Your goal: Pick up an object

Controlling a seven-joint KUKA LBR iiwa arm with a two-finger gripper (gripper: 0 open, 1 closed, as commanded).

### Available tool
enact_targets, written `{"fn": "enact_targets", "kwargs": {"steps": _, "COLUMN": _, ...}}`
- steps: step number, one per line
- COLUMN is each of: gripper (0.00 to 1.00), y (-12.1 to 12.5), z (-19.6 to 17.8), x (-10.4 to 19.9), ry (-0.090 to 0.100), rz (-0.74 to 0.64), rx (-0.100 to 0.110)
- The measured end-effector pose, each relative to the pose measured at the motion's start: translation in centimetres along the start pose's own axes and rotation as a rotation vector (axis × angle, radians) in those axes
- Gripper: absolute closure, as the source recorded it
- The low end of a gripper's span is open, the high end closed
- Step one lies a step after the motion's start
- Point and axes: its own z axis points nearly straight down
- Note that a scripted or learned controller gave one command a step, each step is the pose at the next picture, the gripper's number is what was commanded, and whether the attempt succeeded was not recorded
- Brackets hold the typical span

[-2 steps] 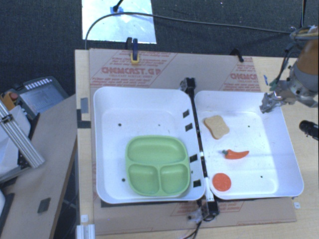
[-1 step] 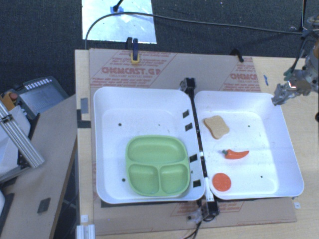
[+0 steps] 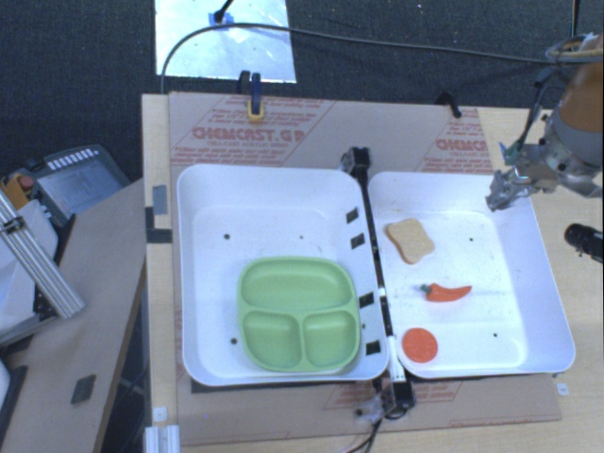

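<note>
camera view: the end effector (image 3: 502,194) is hanging over the far right corner of the right bin (image 3: 552,343), at the tip of the grey arm (image 3: 578,130) that is entering from the right edge. its fingers are too small and blurred here to tell whether they are spread or closed, and nothing is showing between them. three candidate objects are lying on the floor of this bin, all to the left of and nearer the camera than the end effector. the slice of bread (image 3: 410,240) is lying closest, just down and left of it, flat, with its longer side running roughly from far to near. the red chili pepper (image 3: 445,293) is lying farther toward the near edge, its long axis running almost left to right, stem end at the left. the orange disc (image 3: 420,345) is sitting nearest the front wall and well apart from the end effector. the left bin (image 3: 198,206) is holding a green divided plate (image 3: 298,314). as a judgement, the coming move is calling for a short travel leftward and toward the camera, then a descent onto the bread.
</note>
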Motion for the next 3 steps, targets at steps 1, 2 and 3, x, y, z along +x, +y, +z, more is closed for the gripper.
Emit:
{"fn": "enact_targets", "kwargs": {"steps": 1, "gripper": 1.00, "y": -2.1, "z": 1.2, "x": 5.4, "ry": 0.001, "rz": -0.001, "rx": 0.001}}
{"fn": "enact_targets", "kwargs": {"steps": 2, "gripper": 1.00, "y": -2.9, "z": 2.0, "x": 10.8, "ry": 0.000, "rz": -0.001, "rx": 0.000}}
{"fn": "enact_targets", "kwargs": {"steps": 3, "gripper": 1.00, "y": -4.3, "z": 1.0, "x": 15.8, "ry": 0.001, "rz": -0.001, "rx": 0.000}}
